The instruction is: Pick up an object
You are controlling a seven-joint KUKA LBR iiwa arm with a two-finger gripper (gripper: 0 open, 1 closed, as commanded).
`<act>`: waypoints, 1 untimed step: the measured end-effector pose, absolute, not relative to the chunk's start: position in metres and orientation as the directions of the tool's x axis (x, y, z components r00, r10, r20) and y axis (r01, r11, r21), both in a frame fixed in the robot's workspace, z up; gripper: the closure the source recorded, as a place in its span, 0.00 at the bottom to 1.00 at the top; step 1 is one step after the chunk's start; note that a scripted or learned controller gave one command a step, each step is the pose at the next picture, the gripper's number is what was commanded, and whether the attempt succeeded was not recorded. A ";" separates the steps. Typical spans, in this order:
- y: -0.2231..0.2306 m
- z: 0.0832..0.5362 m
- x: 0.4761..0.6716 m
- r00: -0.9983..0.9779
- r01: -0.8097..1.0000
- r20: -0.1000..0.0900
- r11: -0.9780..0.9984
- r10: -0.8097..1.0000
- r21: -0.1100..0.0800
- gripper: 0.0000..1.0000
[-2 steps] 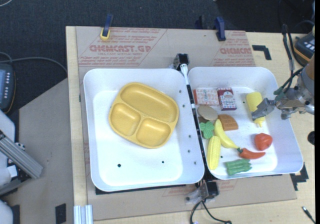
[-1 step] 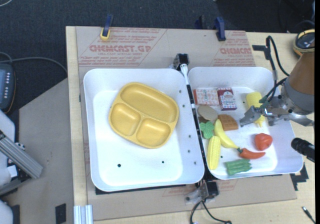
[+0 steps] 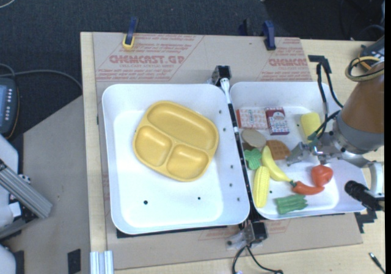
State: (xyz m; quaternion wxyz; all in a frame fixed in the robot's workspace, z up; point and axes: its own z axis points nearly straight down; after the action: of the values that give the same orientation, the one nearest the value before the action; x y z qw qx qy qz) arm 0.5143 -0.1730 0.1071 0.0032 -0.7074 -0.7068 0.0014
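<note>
A: Two white bins sit on the bench, and we take the banana (image 3: 275,166) in the right bin (image 3: 259,93) as our landmark. The gripper (image 3: 303,152) hangs just right of the banana, low over the toys. We cannot tell how its fingers stand; the wrist hides them, and nothing shows between them.

B: So what might spoil the pick?

A: We judge crowding the main risk. The tomato (image 3: 322,174) and the red pepper (image 3: 307,188) lie right of the banana, close under the gripper, so a closing grip could catch two things or push one aside. The banana's curve might also let it slip.

B: And the count?

A: One banana, one ear of corn (image 3: 261,186) touching its lower end, one tomato, one red pepper, one green vegetable (image 3: 291,204) below it, one yellow block (image 3: 310,124) up and right, two small boxes (image 3: 263,119) above. Well left of the banana, one yellow divided plate (image 3: 176,140) lies in the left bin (image 3: 122,163).
</note>
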 end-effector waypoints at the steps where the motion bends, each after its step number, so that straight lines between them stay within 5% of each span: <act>1: -0.172 0.083 0.514 0.000 1.000 0.002 0.000 1.000 -0.004 0.00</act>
State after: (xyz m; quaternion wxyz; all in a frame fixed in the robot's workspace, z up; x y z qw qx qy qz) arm 0.5138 -0.1721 0.0830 0.0023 -0.7071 -0.7071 0.0008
